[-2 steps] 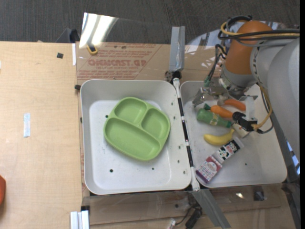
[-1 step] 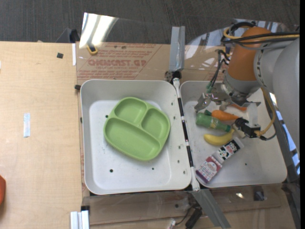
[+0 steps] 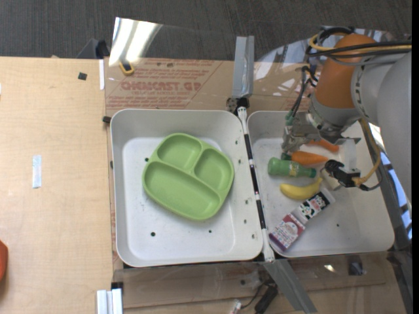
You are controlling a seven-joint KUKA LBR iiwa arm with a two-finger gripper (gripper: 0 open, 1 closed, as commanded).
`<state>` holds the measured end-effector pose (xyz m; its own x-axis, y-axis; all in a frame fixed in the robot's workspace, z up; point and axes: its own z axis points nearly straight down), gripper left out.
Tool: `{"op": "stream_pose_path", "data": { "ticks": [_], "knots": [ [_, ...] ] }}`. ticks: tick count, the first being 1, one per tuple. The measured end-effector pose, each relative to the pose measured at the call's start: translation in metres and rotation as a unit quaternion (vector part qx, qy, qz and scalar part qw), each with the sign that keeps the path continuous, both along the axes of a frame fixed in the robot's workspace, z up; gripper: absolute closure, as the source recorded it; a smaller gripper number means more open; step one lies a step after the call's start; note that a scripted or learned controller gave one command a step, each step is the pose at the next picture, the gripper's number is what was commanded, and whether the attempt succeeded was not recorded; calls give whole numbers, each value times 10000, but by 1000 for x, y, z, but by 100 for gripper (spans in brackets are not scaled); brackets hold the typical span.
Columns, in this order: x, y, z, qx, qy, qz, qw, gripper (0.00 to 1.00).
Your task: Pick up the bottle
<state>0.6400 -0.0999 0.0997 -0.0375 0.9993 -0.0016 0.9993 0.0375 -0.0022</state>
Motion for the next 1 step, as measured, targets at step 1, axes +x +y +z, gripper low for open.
{"op": "stream_pose_path", "data": {
  "ticks": [1],
  "knots": [
    [-29, 168, 160, -8, 3, -1219, 9925, 100]
  ]
}}
